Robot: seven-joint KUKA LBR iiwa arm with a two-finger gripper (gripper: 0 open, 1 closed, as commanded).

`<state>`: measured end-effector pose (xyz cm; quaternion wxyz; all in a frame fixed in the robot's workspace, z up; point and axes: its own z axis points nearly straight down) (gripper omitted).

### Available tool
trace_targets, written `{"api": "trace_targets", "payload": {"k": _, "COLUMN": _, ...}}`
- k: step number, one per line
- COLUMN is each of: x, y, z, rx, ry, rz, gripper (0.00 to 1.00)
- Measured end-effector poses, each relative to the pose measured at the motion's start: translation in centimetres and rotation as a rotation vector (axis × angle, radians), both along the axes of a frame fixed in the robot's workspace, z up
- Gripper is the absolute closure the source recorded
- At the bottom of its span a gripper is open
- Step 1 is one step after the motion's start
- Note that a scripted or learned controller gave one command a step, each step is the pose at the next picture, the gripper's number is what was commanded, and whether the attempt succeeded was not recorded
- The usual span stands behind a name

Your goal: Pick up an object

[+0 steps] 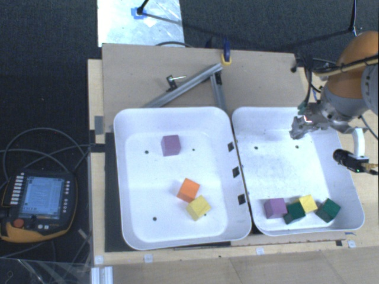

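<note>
Hovering at upper right of frame, gripper [298, 128] over right bin [278, 158] far edge; finger state can't tell. Blocks [301, 208] clustered at lower right, well apart from gripper.

Plenty of open floor is left in the right bin [260, 120]: its upper and middle parts are bare, and the only clutter is packed along the near wall, where a purple cube [275, 207], a dark green cube [294, 212], a yellow cube [307, 203] and another green cube [328, 209] are crowded together, touching or nearly so. Side access there is blocked by neighbours and the wall.

The left bin [127, 158] is roomier. A purple block [170, 145] is set well apart, with clear floor all round. An orange cube [188, 189] and a yellow block [198, 207] are touching, so that shared side is shut off.

The upper right corner of the right bin is overhung by the gripper [298, 127] and arm [349, 87].
</note>
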<state>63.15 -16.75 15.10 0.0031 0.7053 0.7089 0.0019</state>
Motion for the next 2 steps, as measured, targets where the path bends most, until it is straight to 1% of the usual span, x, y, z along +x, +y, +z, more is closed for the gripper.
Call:
{"api": "trace_targets", "payload": {"k": 1, "x": -0.4, "y": -0.8, "z": 5.1, "rx": -0.001, "ry": -0.001, "rz": -0.002, "gripper": 1.0}}
{"api": "trace_targets", "payload": {"k": 2, "x": 0.1, "y": -0.3, "z": 9.7, "rx": 0.0, "ry": 0.0, "rz": 0.001, "gripper": 1.0}}
